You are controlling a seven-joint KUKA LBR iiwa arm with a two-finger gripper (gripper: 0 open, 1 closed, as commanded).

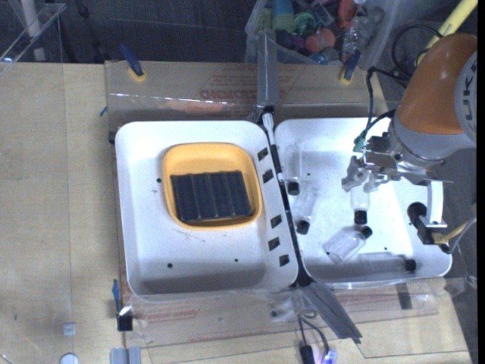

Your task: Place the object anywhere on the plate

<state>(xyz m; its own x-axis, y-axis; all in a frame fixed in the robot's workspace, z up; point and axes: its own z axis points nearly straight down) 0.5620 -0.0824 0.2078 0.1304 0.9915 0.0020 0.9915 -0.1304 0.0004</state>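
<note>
Left bin (pixel 136 203), mid-left of frame: yellow plate (pixel 211 158) w/ a dark ribbed block (pixel 211 194) lying on it. Right bin (pixel 326 139), right of centre: several clear bottles w/ black caps; one bottle (pixel 345 243) lies tilted low in the bin, others near the divider. Gripper (pixel 361 203) hangs over the right bin, a small clear bottle w/ black cap (pixel 361 209) seemingly between its fingers, so clenched on it. Do it well: lift straight, clear the divider, carry left, lower over bare plate rim beside the block, then release.

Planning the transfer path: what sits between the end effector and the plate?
Camera view: the divider between the bins, with black clips, separates end effector from plate.
</note>
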